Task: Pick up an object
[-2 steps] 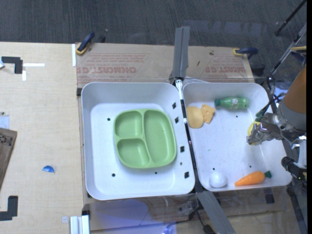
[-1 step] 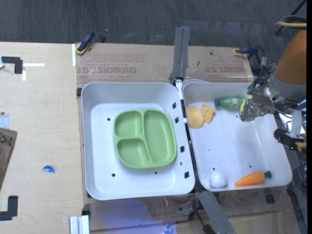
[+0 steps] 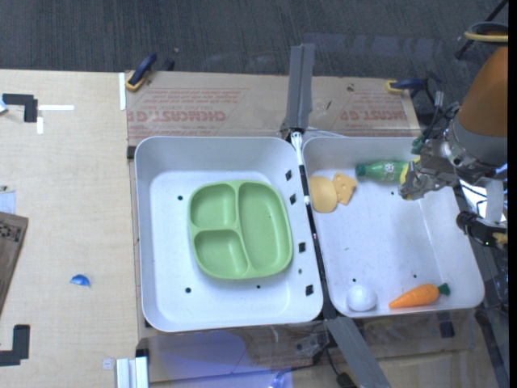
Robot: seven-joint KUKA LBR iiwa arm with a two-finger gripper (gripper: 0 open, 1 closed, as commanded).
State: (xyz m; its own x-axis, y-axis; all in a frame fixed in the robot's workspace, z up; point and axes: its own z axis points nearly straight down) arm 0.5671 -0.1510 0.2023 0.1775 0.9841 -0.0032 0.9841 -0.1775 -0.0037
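Note:
In the right bin (image 3: 404, 249) lie a green bottle (image 3: 381, 170) at the far side, a yellow toy (image 3: 329, 191) at the far left corner, a white ball (image 3: 361, 298) and an orange carrot (image 3: 417, 296) near the front wall. My gripper (image 3: 414, 186) hangs at the bin's far right, just right of the green bottle's cap end. The left bin (image 3: 161, 241) holds a green divided plate (image 3: 241, 229).
A grey divider post (image 3: 300, 87) stands behind the seam between the bins. Brown cardboard (image 3: 210, 107) lies behind the bins. On the wooden bench to the left sits a small blue piece (image 3: 79, 280). Cables and the arm's body (image 3: 485, 120) crowd the right edge.

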